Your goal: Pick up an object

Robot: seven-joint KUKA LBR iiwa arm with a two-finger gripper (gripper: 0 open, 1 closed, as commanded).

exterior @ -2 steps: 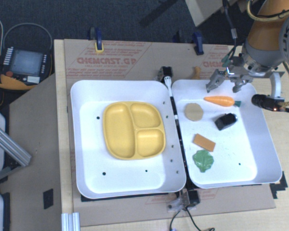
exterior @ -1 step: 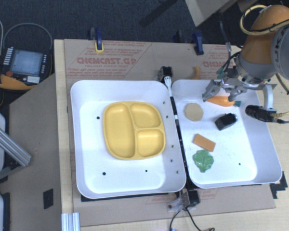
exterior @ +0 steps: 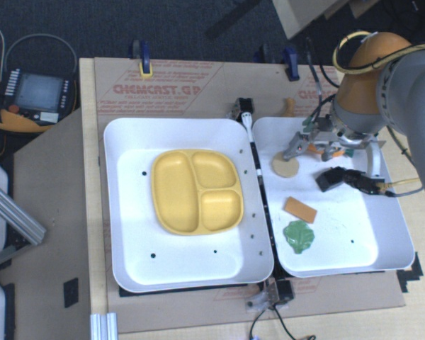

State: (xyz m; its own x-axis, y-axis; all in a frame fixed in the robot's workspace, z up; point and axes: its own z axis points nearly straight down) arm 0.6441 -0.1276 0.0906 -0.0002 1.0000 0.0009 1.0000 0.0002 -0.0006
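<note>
The likeliest thing to lift is the flat tan disc (exterior: 285, 166), which lies in the right bin (exterior: 354, 222) close to the wall that bin shares with its neighbour. The gripper (exterior: 312, 147) hangs just beside the disc, up and to the view's right of it, and nothing shows between the jaws; I cannot tell whether they stand apart or together. From here I judge 3 risks. The disc is thin and lies flat, so the jaws may close above it and come up bare. It also sits near the bin wall, so a descent on that side could strike the rim or push the disc against it. And because the gripper is off to one side of the disc, a straight drop would probably miss it. Below the disc in the view, near but apart from it, lies 1 orange-brown block (exterior: 299, 209), and just past that 1 lumpy green piece (exterior: 298, 235) that almost touches the block. So this bin holds 3 loose things. Well apart from the disc, to the view's left, the left bin (exterior: 127, 190) holds 1 yellow plate (exterior: 197, 191) with 3 compartments. Both bins, 2 in all, rest on the brown worktop (exterior: 198, 83).
</note>
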